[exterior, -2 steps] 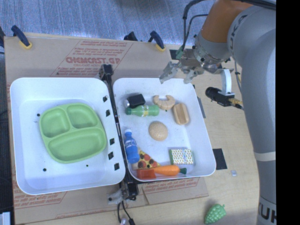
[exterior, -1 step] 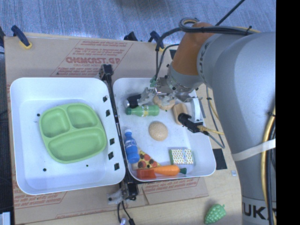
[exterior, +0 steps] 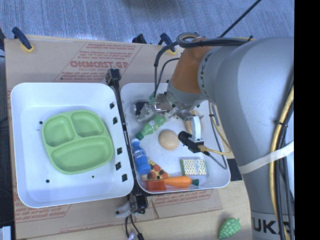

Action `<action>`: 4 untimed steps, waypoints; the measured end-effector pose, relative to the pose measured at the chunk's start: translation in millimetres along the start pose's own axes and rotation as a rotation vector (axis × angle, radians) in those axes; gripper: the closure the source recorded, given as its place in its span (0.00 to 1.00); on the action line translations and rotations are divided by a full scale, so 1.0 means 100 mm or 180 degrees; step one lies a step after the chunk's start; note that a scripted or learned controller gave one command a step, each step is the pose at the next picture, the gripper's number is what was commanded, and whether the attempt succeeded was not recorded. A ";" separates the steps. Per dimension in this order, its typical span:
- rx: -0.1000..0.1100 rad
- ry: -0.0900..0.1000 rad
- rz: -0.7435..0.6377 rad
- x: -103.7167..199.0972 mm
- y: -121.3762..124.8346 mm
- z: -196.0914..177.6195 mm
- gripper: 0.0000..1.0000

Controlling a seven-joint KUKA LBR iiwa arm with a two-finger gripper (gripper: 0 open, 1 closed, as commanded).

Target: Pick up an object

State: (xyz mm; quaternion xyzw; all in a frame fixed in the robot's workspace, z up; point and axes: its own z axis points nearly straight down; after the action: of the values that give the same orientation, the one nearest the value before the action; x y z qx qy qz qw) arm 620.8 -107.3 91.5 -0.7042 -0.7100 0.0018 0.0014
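Observation:
My gripper (exterior: 146,109) hangs low over the far left part of the right bin (exterior: 220,180), below the grey arm with its orange band. Just under it lies a green bottle (exterior: 151,127), tilted, its upper end right at the gripper. A tan bread roll (exterior: 169,139) rests to the right of the bottle. Nearer the front lie a blue bottle (exterior: 139,158), an orange carrot (exterior: 176,182), a pale green-and-yellow block (exterior: 193,167) and a small cluster of coloured pieces (exterior: 157,172). Whether anything is held is hidden by the wrist.
The left bin (exterior: 20,134) holds a green divided plate (exterior: 77,141). A green toy grape bunch (exterior: 229,228) lies on the bench outside the bins, at the front right. The arm covers the right bin's far right side.

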 end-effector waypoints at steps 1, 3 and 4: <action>0.0008 0.0000 -0.0010 0.00 0.00 -0.10 1.00; -0.0004 0.0003 0.0005 0.53 -0.28 -1.46 0.00; 0.0004 0.0000 0.0006 0.51 -0.19 -0.99 0.00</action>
State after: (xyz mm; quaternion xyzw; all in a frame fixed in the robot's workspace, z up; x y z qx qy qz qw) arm 601.9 -56.4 190.9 -0.7049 -0.7093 0.0022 0.0019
